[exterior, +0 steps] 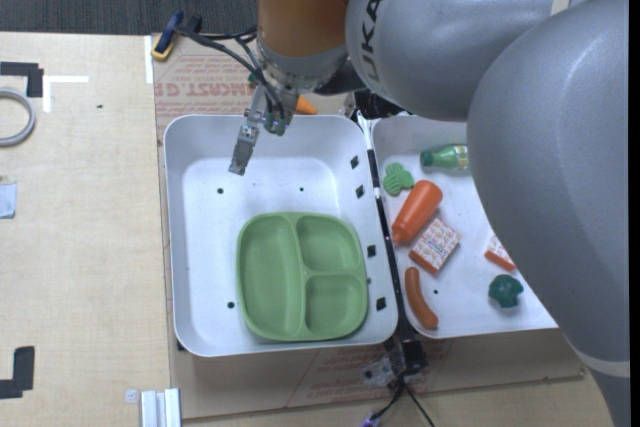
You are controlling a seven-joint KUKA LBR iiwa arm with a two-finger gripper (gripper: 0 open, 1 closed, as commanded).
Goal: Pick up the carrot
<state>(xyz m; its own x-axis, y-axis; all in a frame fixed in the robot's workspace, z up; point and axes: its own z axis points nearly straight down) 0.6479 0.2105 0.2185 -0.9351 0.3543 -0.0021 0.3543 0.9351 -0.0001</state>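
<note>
On the worktop, my gripper hangs over the left bin; I cannot tell its state. The carrot lies well right in the right bin, its long axis running diagonally.

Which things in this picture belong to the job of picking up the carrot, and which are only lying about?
Belong to the job:
carrot, in the right bin
gripper, over the left bin

Only lying about:
green divided plate
sausage
green bottle
patterned box
broccoli
</note>
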